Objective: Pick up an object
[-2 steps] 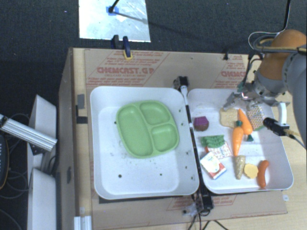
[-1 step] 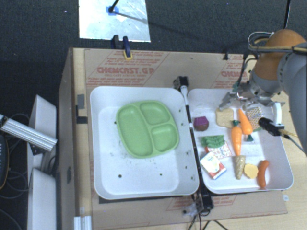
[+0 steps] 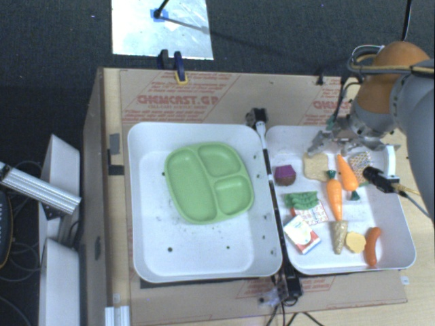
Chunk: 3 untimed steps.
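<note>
Dark carpet floor [image 3: 54, 46] around brown worktop [image 3: 204, 94]; shiny foil sheet [image 3: 162, 19] on floor beyond worktop's far edge.

Arm [image 3: 411, 94]: grey casing, orange band [image 3: 397, 54] above wrist, black cables looped alongside; claw [image 3: 336, 140] bare grey metal.

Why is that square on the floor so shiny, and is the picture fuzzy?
In the camera view, the square sheet at the top glares bright from overhead light; the green plate is evenly lit with soft shadow; the small toy foods, like the carrot, look slightly fuzzy and grainy.
</note>
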Available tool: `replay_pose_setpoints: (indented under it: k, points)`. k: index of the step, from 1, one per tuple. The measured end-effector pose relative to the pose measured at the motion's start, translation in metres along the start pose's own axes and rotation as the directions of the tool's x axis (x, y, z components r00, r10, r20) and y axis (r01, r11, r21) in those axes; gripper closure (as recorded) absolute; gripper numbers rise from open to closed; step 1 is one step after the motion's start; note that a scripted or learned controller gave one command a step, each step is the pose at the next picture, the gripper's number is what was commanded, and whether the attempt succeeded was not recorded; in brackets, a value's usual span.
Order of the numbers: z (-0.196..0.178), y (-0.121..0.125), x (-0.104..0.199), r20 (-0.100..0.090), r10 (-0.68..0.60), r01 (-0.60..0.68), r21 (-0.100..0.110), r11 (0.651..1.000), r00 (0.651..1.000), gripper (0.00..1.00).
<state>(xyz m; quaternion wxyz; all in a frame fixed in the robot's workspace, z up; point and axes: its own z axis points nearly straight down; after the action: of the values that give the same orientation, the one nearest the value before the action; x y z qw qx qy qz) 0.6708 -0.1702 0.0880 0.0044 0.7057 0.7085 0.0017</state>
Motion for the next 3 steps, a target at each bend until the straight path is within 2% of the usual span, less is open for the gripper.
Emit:
replay_pose_setpoints:
  k: [1,3]
  points:
    - [0.0004,-0.0004,-0.0353,-0.006,0.000,0.000,0.004,1.000,1.000,0.00]
    - [0.0004,-0.0003,-0.0350,-0.004,-0.001,0.001,0.004,1.000,1.000,0.00]
